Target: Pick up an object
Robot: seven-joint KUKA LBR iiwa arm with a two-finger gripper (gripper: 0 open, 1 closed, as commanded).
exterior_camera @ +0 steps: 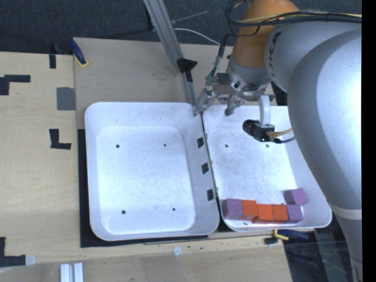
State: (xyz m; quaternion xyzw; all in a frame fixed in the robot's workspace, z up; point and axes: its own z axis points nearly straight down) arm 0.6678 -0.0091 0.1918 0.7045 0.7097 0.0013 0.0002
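Currently, approach step w/ nothing grasped: end effector [218, 101] hangs w/ fingers spread at right bin's [265, 175] far-left corner, well apart from purple and orange blocks [264, 210] along its near edge, so next move calls for reaching there.

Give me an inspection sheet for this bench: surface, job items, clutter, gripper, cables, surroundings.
Surface: wooden bench bearing two shallow white plastic bins, left bin and right bin, side by side.
Job's things: purple and orange foam blocks clustered along the right bin's near edge.
Clutter: nothing seen inside the bins besides the blocks.
Gripper: two-finger gripper at the far end of the bins' shared edge, nothing between its fingers.
Cables: thin black cables looping by the orange band.
Surroundings: black tape marks on the bench at left; slanted metal rail behind the bins.
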